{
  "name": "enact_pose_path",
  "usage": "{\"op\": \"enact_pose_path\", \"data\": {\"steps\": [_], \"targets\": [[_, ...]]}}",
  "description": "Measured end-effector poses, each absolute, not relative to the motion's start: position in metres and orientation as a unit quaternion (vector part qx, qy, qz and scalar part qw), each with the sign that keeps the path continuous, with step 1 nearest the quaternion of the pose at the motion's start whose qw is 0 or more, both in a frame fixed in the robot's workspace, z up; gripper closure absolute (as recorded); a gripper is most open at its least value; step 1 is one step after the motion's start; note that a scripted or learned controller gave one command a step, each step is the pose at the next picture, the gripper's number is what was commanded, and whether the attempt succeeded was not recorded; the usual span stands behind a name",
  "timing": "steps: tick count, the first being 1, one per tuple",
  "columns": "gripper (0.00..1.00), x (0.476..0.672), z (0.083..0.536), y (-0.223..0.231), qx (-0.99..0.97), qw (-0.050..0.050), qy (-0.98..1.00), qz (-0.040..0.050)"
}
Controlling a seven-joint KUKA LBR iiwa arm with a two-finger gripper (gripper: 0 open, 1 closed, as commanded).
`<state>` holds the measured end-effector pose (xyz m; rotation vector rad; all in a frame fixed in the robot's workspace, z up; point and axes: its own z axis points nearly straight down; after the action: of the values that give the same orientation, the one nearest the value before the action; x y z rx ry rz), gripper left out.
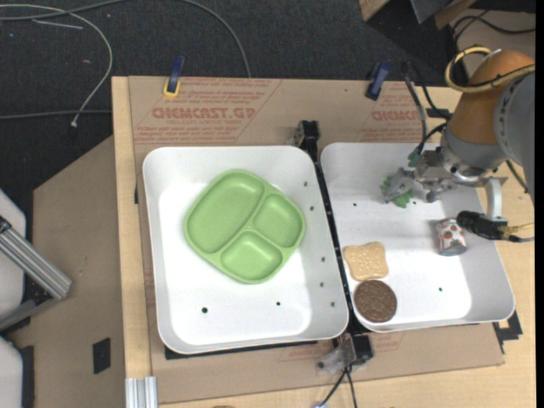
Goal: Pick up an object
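The tabletop [76, 228] carries two white bins side by side. The left bin [170, 313] holds a green divided plate [245, 225] lying flat near its middle. In the right bin [476, 300] the grey arm [489, 109] comes in over the far right corner, its hand [406, 187] low over the far part of the bin — whether it is apart or together I cannot tell. Near the right edge sits a small patterned cube [450, 236]. At the near left corner a tan cracker [366, 261] touches a brown cookie [375, 301] just below it.
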<state>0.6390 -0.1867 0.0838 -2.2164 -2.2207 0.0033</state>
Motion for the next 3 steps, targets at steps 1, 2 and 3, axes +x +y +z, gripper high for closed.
{"op": "enact_pose_path", "data": {"steps": [1,2,3], "targets": [[1.0,0.641,0.097,-0.187,-0.706,0.0,-0.708,-0.0003],[1.0,0.646,0.161,-0.193,-0.707,-0.004,-0.708,-0.002],[1.0,0.646,0.227,-0.194,-0.707,-0.004,-0.708,-0.0021]]}}
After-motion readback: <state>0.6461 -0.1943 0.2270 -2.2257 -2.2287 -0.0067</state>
